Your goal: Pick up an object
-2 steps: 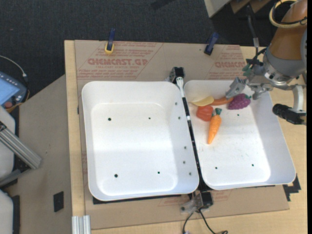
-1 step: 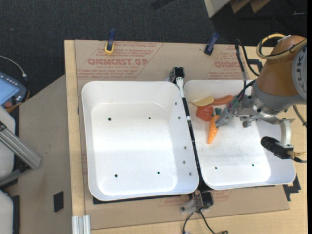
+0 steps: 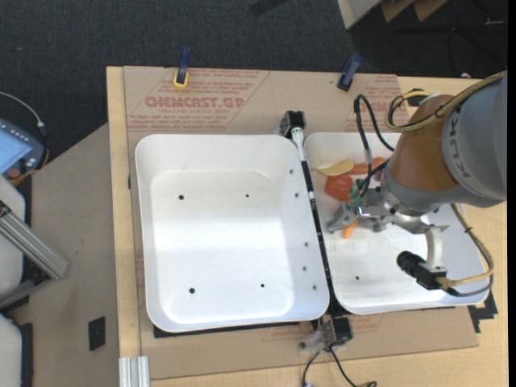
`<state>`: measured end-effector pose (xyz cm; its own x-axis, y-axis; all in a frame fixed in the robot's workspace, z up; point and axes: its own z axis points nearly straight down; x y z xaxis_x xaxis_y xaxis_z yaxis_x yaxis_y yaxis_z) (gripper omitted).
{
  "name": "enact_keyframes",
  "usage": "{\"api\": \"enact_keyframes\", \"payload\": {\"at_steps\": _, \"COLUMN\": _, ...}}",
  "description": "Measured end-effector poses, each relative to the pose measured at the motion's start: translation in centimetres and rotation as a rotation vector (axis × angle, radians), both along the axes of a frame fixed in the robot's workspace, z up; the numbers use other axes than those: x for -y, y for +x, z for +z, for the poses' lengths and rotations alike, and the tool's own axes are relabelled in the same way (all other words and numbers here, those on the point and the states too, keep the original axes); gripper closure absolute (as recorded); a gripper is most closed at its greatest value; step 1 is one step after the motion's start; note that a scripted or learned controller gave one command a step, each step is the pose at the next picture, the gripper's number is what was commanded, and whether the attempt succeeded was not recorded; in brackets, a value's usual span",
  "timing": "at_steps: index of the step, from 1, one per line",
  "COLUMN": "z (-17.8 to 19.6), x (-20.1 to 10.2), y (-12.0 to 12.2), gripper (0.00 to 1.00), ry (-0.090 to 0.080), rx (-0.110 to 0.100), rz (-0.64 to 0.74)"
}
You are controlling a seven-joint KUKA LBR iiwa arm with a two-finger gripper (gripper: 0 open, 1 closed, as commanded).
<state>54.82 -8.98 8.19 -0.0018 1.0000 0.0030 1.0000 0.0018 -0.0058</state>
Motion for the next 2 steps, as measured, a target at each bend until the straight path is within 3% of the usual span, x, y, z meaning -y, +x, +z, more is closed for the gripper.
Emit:
{"api": "enact_keyframes", "payload": {"at_steps": 1, "z": 1.3, "x": 0.2, "y": 0.2, "gripper": 1.00, "ry": -0.004, "rx": 0.008, "rz": -0.002}}
{"api": "enact_keyframes", "payload": {"at_steps": 2, "z": 10.8, "x": -10.8, "y": 0.9, "gripper": 1.00, "ry": -0.001, "rx": 0.014, "rz": 0.007}}
